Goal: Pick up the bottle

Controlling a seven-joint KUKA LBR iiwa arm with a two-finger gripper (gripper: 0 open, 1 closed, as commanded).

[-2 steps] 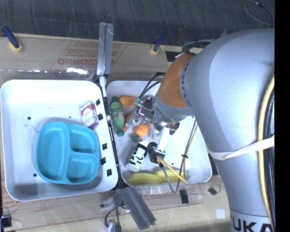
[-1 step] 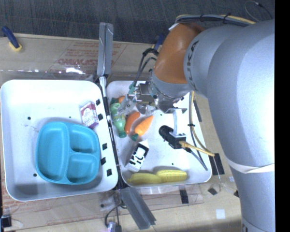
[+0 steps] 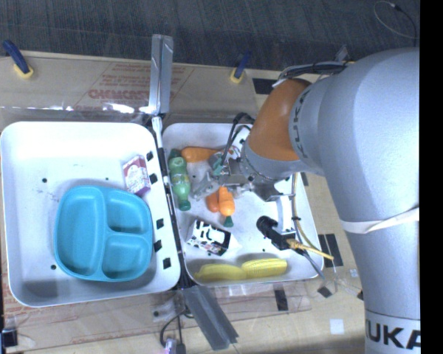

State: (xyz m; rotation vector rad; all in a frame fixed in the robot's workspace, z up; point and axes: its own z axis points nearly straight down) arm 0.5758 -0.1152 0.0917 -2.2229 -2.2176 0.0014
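The end effector (image 3: 216,169) sits low in the right bin (image 3: 199,133), a little above the middle of the frame, at the end of the grey arm (image 3: 369,139) that fills the right side. The wrist hides its tips, so I cannot tell whether it is open or closed, and nothing can be seen gripped in it.

Just to its left lies the bottle (image 3: 180,181). It is green and on its side, running top to bottom along the bin's left wall. It is near the end effector, but I cannot tell if the two touch.

Other things crowd this spot:
- An orange piece (image 3: 198,154) lies just above the end effector, between the top of the bottle and the wrist.
- A second orange piece (image 3: 226,200) lies just below the end effector, right of the bottle's lower end.
- A black-and-white packet (image 3: 209,238) lies lower down, near the bin's middle.
- Two yellow pieces (image 3: 242,269) lie end to end along the bottom wall.

The left bin (image 3: 44,153) holds a blue divided tray (image 3: 103,233) at lower left. A small maroon-and-white packet (image 3: 136,174) rests by its right wall, across the divide from the bottle.

Both bins stand on the cardboard-covered table (image 3: 74,80), with blue clamps (image 3: 18,59) at its top edge.
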